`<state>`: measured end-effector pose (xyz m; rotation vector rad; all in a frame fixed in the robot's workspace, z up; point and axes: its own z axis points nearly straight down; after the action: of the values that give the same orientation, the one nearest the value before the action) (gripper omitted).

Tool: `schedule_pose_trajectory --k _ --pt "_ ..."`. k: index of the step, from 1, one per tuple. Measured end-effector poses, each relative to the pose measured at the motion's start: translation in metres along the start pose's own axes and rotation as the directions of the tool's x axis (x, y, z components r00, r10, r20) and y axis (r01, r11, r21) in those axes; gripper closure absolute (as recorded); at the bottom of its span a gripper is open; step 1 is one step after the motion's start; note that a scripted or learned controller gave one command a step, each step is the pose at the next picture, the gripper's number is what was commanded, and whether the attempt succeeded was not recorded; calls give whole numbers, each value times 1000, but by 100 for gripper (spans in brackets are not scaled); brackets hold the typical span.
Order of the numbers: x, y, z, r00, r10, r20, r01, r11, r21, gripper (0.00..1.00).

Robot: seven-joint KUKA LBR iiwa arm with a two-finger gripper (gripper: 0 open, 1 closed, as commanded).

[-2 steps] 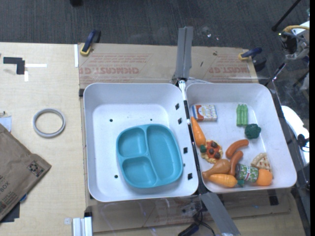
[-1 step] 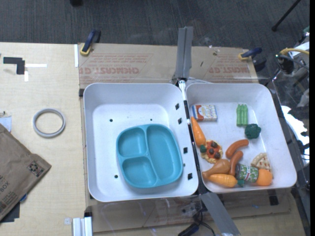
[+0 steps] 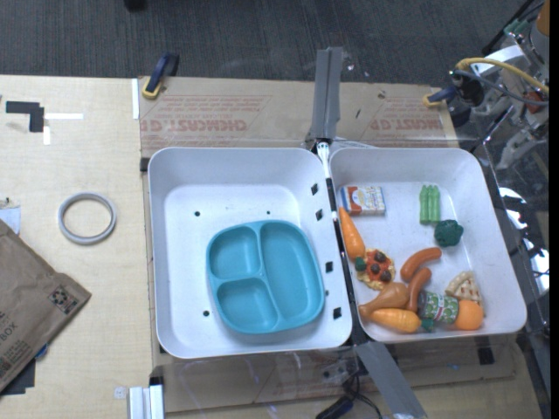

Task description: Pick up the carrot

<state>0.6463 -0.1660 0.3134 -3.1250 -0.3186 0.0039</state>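
Blue tray (image 3: 265, 276) (three compartments) beside tape roll (image 3: 87, 217).

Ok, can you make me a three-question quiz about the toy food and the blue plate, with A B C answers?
1. Where does the carrot lie?
A. On the blue plate
B. In the right bin, along its left wall
C. On the bench by the tape roll

2. How many compartments does the blue plate have?
A. Two
B. Three
C. Five

3. How are the two sausages?
A. Side by side and touching
B. In different bins
C. Stacked on the box

Answers:
1 B, the carrot lies by the divider, inside the right bin.
2 B, ridges split the plate into one large and two small parts.
3 A, their ends meet beside the pizza slice.
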Motion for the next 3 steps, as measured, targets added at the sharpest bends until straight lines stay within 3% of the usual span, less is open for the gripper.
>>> schedule_pose_trajectory --k 2,3 --pt "5 -4 29 1000 2 2 -2 1000 1 0" --pt "5 2 15 1000 3 0 -3 1000 0 0"
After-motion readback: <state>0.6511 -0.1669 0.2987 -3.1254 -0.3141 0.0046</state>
